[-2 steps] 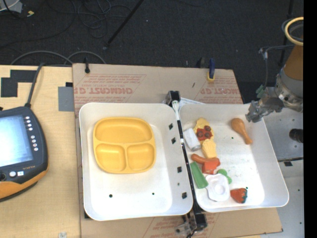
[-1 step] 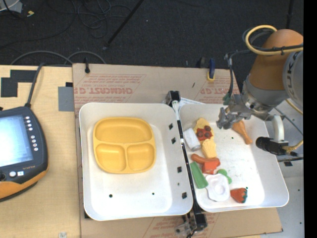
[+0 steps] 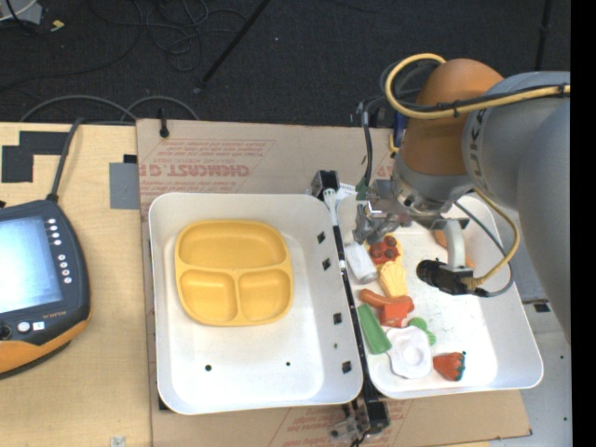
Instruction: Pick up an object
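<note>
My gripper [image 3: 371, 220] hangs low over the far left part of the right bin [image 3: 507, 357], just above a small red-brown toy [image 3: 384, 248]. In front of that toy lie a yellow corn piece [image 3: 394, 276] and a white block [image 3: 360, 264] by the bin's left wall. Nearer the front are an orange carrot-like piece [image 3: 374, 297], a red piece [image 3: 396, 313], a long green piece [image 3: 373, 331], a white round piece [image 3: 410, 354] and a red strawberry-like piece [image 3: 449, 366]. The view does not show anything held in the gripper.
The left bin [image 3: 186, 371] bears a yellow divided plate [image 3: 234, 271]. A grey and orange handheld screen unit [image 3: 37, 277] lies on the bench at far left. The arm's grey body [image 3: 521, 156] covers the right bin's far right side.
</note>
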Controlling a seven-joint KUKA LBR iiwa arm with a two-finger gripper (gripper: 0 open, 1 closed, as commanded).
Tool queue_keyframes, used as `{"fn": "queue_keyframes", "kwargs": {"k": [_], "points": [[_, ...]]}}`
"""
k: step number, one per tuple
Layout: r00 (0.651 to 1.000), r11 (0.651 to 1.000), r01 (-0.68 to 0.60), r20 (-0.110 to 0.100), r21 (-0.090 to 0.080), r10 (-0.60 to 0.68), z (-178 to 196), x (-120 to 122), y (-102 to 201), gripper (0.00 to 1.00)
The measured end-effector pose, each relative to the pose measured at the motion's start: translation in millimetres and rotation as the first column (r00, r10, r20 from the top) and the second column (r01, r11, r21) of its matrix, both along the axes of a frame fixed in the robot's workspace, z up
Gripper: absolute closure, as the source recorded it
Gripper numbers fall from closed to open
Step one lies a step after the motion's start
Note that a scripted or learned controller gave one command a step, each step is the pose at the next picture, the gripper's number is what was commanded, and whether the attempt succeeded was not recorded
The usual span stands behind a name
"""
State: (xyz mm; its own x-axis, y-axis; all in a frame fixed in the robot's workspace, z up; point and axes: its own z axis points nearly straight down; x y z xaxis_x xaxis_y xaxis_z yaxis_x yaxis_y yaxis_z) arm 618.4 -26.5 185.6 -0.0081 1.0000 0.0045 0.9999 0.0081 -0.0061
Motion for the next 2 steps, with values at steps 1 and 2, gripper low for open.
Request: {"fn": "queue_keyframes", "kwargs": {"k": [1, 2], "points": [[1.0, 1.0, 0.006, 0.007, -0.003, -0.006, 91, -54, 17, 1.0], [1.0, 1.0, -0.004, 0.003, -0.001, 0.004, 90, -61, 142, 1.0]]}}
